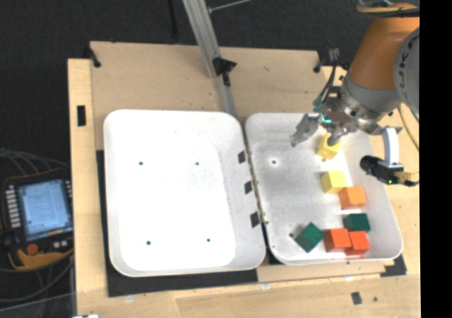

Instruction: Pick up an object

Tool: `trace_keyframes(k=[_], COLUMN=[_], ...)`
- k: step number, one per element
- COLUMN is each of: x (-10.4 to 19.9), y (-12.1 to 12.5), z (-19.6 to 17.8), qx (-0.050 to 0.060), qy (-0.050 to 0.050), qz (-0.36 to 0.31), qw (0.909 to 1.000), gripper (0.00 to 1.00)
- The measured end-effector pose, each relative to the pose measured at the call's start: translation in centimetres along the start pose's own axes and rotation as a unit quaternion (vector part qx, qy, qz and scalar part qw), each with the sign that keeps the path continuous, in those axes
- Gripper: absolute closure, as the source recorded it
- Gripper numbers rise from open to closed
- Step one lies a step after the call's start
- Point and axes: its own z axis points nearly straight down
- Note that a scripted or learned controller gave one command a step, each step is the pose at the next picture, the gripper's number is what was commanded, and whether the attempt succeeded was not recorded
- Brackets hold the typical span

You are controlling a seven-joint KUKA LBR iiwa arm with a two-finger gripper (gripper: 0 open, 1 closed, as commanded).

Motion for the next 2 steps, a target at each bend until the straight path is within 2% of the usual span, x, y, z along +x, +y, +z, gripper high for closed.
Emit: trace_keyframes(k=[2], x=[-0.3], y=[-0.4], z=[11.5], qx=[0.003], qy=[-0.001], qz=[0.003], qw=[1.0000], gripper=[0.00])
